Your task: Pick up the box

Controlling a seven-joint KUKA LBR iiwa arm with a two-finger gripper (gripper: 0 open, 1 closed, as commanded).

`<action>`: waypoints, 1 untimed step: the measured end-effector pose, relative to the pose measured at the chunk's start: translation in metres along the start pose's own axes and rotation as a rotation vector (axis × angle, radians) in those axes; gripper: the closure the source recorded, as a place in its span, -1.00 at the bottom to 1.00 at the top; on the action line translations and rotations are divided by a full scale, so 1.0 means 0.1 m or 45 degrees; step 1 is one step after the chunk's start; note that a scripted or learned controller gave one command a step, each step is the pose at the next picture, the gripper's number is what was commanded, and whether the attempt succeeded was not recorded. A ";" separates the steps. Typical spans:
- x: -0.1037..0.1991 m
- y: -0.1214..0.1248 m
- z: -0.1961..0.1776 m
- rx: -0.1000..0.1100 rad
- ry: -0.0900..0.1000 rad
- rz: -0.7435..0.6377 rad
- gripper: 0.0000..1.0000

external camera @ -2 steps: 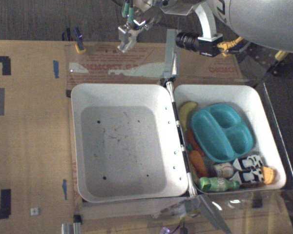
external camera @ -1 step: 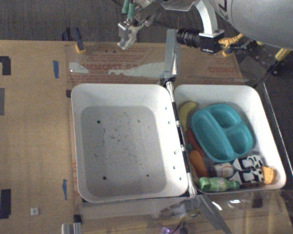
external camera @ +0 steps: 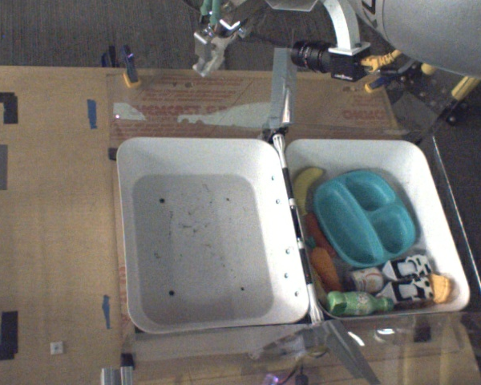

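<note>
The gripper (external camera: 211, 50) was seen raised beyond the far edge of the left bin (external camera: 136, 183); whether its jaws were released or clenched could not be told, and nothing was seen between them. The box (external camera: 407, 269), black-and-white patterned, was judged to lie well away, in the right bin (external camera: 433, 175) at its near corner. A grasp could be spoiled there by the green bottle (external camera: 357, 301) and teal plate (external camera: 365, 215) crowding it.

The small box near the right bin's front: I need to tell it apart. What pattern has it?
Black-and-white patches, cow-like, on the small box, seen in the camera view.
</note>
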State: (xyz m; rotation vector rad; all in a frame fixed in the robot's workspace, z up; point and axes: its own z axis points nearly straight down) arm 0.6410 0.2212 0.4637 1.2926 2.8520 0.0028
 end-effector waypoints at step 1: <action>0.25 -0.38 0.32 0.011 0.011 0.062 1.00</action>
